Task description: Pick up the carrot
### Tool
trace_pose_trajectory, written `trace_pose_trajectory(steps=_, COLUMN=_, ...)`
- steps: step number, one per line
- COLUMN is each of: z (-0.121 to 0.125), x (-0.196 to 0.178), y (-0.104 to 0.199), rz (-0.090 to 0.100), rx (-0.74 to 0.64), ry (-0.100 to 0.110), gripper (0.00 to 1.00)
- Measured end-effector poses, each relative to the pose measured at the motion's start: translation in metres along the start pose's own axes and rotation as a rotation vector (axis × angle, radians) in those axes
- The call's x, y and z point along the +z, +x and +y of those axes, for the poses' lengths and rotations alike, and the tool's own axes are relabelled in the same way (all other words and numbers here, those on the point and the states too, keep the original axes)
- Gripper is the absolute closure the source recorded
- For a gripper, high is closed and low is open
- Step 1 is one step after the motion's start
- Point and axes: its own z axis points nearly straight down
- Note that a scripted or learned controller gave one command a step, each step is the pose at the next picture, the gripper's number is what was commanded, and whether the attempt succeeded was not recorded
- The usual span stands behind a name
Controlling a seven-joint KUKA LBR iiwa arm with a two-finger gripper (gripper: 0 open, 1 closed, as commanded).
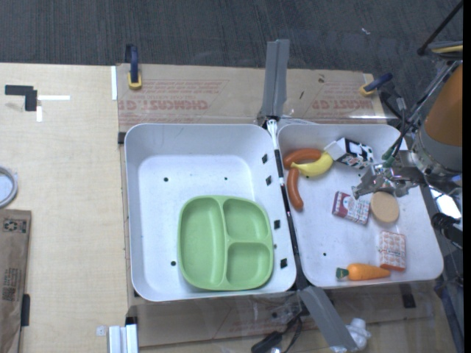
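Carrot [366, 272] well below arm [441, 134]

Two white bins: left bin [147, 197], right bin [324, 259]. Left holds one green divided plate [225, 243]; right holds one carrot [365, 272], one banana [312, 167], two sausages [303, 155] [295, 190], one round tan disc [385, 209], one red-and-white packet [350, 207], one pink wafer-like block [392, 249], one black-and-white carton [352, 151]. One gripper [379, 176], two blue-and-yellow clamps [132, 68] [375, 85], one tape roll [6, 187] at left edge.
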Motion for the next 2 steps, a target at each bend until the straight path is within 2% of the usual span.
trace_pose_trajectory(steps=1, z=-0.05, x=0.041, y=0.029, rz=0.0, rx=0.082, ry=0.0, gripper=0.0)
trace_pose_trajectory(steps=2, z=-0.049, x=0.018, y=0.08, rz=-0.001, rx=0.052, ry=-0.002, gripper=0.0)
